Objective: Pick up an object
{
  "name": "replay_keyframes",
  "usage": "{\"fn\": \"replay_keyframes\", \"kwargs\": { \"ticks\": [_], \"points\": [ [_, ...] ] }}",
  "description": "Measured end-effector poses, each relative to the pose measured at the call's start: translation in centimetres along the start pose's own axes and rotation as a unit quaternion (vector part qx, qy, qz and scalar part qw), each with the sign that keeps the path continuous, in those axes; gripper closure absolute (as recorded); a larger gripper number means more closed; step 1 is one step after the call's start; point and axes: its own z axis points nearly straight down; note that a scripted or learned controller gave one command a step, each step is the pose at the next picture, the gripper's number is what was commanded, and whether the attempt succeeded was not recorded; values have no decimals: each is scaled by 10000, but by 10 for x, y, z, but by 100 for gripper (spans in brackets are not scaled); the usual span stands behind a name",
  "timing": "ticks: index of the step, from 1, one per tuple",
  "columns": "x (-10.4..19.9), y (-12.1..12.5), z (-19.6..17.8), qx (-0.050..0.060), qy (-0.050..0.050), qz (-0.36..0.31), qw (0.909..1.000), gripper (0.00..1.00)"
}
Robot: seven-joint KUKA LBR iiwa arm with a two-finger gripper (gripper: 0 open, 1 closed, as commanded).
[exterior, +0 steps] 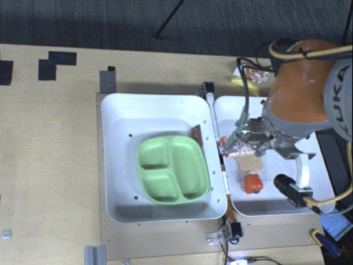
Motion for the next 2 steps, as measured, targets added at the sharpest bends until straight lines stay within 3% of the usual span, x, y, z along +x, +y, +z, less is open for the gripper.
{"fn": "replay_keyframes", "kwargs": {
  "ticks": [1,2],
  "points": [
    [1,1,-10,-9,3,-27,10000,100],
    [51,0,22,10,-3,3,10000,100]
  ]
}}
